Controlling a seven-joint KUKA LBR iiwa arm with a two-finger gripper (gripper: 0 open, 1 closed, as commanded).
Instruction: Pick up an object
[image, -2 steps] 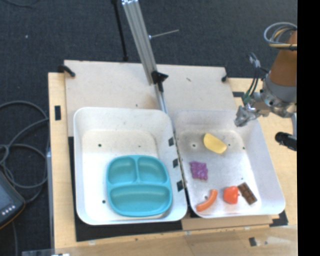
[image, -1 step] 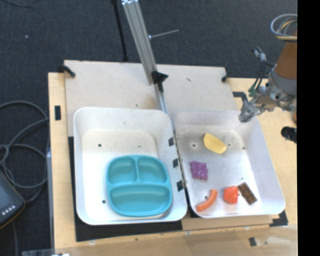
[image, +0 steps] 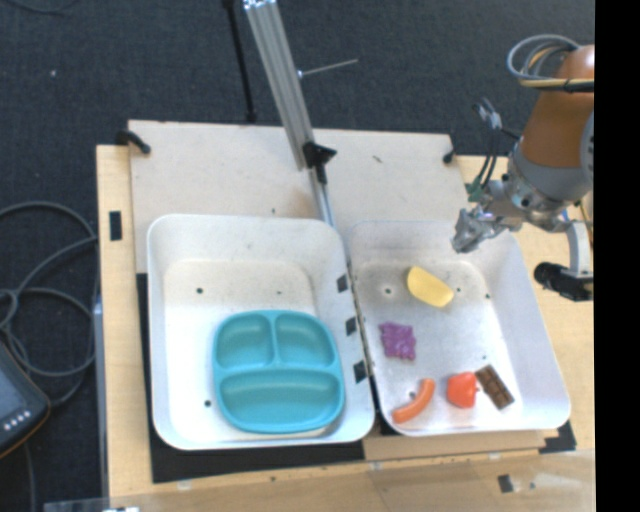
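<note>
In the right bin (image: 520, 300) lie a yellow wedge-shaped piece (image: 429, 287), a purple lump (image: 398, 341), an orange carrot-like stick (image: 414, 401), a small red-orange piece (image: 461, 390) and a brown block (image: 494, 387). My gripper (image: 468, 236) hangs over the bin's far right corner, above and to the right of the yellow piece. Nothing shows between its fingers, and I cannot make out how they stand.
The left bin (image: 180, 250) holds a teal divided tray (image: 276, 372). A slanted metal pole (image: 285, 80) runs from the top down to the gap between the bins. Cables lie on the floor at the left (image: 40, 300).
</note>
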